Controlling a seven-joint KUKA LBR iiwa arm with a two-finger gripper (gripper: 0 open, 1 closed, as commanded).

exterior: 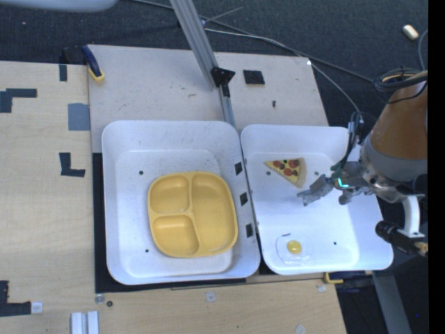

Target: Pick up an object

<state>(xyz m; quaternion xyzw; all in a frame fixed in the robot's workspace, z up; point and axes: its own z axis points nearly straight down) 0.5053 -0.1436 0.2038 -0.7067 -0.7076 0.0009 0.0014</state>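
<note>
Bins (118,186): looking like smooth white plastic, faintly glossy.
Tray (192,213) inside left bin: showing smooth yellow plastic, slight sheen.
Bench (35,186): appearing as pale matt wood.
Pole (198,33) behind bins: gleaming like metal.

One camera, fixed above the bench (174,82), looks down at a slant and takes in both white bins whole. The left bin (118,186) sits near the middle of the view, the right bin (348,249) toward the right side. It stands far enough off that bench top and dark floor (313,12) (cables lying on it) show beyond the bins at the top. The arm (400,134) comes in from the right edge. A slanted pole (195,30) crosses the upper view, close to the lens.
</note>
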